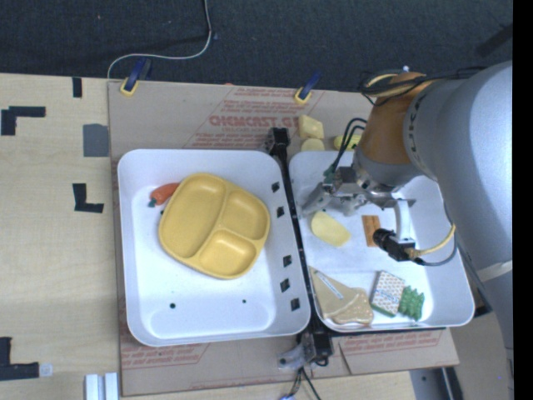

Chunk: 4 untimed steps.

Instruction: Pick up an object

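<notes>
Two white bins lie side by side on the bench. In the left bin [137, 307] there is a yellow divided plate [215, 224], and an orange carrot-like piece [164, 192] looks out from under the plate's far left edge. The right bin [454, 302] has more things: a pale yellow oval object [331, 229] near its left wall, a small orange block [370, 227] just to the right of it, a beige flat piece [346, 302] at the near edge, and beside that a patterned sponge with green [396, 294].

The gripper [337, 192] is low over the far left part of the right bin, just beyond the pale yellow oval object. The wrist and cables cover much of it, so I cannot tell how it is set. I see nothing lifted; every object appears to rest on the bin floor.

So, in my judgement, the task is at its early part: the arm is placed near a candidate, most likely the yellow oval. The grasp and the lift are not yet done.
</notes>
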### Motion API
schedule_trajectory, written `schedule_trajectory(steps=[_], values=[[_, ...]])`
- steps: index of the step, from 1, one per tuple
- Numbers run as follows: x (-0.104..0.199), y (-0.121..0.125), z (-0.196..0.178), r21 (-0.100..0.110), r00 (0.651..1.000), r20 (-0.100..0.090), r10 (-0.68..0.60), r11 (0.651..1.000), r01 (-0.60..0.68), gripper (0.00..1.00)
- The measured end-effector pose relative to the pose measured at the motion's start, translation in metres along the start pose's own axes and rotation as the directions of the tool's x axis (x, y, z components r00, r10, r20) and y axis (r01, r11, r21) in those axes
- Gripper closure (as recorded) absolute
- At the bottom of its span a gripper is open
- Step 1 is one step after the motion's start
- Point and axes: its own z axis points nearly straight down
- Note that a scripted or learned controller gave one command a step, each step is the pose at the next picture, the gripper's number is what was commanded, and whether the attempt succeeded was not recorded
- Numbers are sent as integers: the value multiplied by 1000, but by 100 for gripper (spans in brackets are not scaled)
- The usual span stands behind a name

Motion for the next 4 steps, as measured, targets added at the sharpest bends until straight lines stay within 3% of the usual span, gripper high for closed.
schedule_trajectory(steps=[1,2,3,4], values=[[-12,51,1,-4,1000,-1,-3,1000,3,0],[-68,8,-1,-3,1000,2,3,1000,-3,0],[-119,-19,-2,-5,1000,1,2,1000,-2,0],[-55,-27,-1,-4,1000,2,-4,1000,4,0]])
